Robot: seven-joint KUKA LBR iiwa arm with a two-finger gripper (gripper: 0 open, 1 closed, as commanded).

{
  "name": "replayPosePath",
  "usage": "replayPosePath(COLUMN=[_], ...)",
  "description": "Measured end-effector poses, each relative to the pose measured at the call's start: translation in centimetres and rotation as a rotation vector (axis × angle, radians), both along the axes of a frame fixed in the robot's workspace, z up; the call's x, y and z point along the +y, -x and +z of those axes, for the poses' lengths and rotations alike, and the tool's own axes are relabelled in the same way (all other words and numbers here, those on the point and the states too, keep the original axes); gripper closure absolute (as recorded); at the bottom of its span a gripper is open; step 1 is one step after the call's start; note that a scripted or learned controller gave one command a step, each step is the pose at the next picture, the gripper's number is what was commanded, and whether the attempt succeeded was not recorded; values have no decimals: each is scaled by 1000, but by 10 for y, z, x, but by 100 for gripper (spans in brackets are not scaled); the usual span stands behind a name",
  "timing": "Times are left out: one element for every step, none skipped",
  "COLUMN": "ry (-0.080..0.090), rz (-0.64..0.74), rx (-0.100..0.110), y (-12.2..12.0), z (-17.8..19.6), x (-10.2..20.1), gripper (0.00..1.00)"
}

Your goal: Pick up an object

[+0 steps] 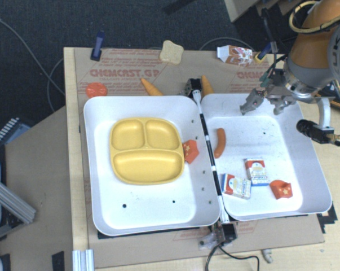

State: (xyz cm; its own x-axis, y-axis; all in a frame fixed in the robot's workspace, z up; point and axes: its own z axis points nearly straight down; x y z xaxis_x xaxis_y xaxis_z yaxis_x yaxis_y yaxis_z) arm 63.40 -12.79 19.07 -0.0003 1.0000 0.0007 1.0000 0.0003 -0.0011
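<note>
The task names no particular object; the likeliest candidates lie in the right bin (305,168), and the landmark used below is the central divider (208,145) between the two bins.

Handling, as a judgement: the toy sausage (219,143) appears light, rigid and smooth, probably plastic; it may roll or slip under a pinch; grasp it across its short axis at mid-length, fingers astride the narrow body. The small carton (256,171) appears light and flat-sided, possibly crushable; take it across its narrower faces. The second carton (237,186) lies flat and tilted; its low profile makes a pinch harder. The red piece (281,189) is small and irregular; grip security is uncertain.

Appearance: the sausage is orange-red, elongated, slightly curved, lying just right of the divider and roughly parallel to it; the cartons are white with red and blue print, further right of the divider and nearer the front edge; the red piece lies furthest right of the divider.

The gripper (266,103) hangs over the rear edge of the right bin, well right of the divider; its two fingers are spread apart with nothing between them; it is well apart from every candidate.

Left of the divider, the left bin (102,208) holds a yellow compartment tray (146,151); a small red block (190,150) lies touching the tray, close to the divider.
</note>
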Motion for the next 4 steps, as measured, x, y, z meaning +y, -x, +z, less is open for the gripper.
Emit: replayPosePath(ry=[1, 0, 0, 0], rz=[-1, -2, -2, -2], rx=[-3, 1, -1, -1], y=[90, 126, 125, 125], z=[-106, -106, -97, -97], x=[26, 0, 1, 1], gripper=[0, 0, 100, 0])
